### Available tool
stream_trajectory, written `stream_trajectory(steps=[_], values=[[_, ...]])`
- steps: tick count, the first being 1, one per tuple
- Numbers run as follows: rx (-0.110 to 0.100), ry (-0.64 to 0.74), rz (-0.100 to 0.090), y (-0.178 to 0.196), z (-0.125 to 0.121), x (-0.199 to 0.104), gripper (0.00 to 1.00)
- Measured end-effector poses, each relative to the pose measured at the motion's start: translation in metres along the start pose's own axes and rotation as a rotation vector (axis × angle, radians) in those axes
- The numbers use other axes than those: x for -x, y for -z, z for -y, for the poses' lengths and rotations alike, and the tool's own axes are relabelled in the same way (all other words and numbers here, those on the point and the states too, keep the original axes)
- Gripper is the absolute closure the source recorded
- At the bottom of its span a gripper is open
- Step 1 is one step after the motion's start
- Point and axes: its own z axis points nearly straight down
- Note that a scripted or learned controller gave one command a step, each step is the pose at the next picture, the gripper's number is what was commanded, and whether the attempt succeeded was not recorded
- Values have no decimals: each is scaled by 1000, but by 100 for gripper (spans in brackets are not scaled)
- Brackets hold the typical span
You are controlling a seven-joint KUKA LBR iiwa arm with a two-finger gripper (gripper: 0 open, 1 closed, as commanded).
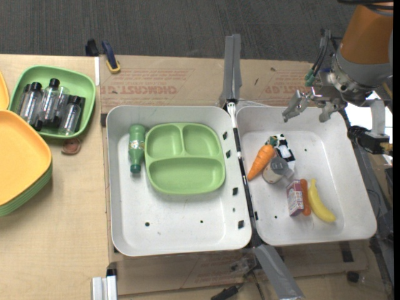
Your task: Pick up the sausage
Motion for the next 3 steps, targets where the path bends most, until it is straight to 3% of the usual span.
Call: stream_trajectory(steps=[1, 2, 3], values=[[1, 114, -1, -75, 71, 53, 0], [4, 187, 0, -155, 96, 82, 0], [0, -41, -2, -175, 121, 37, 0]])
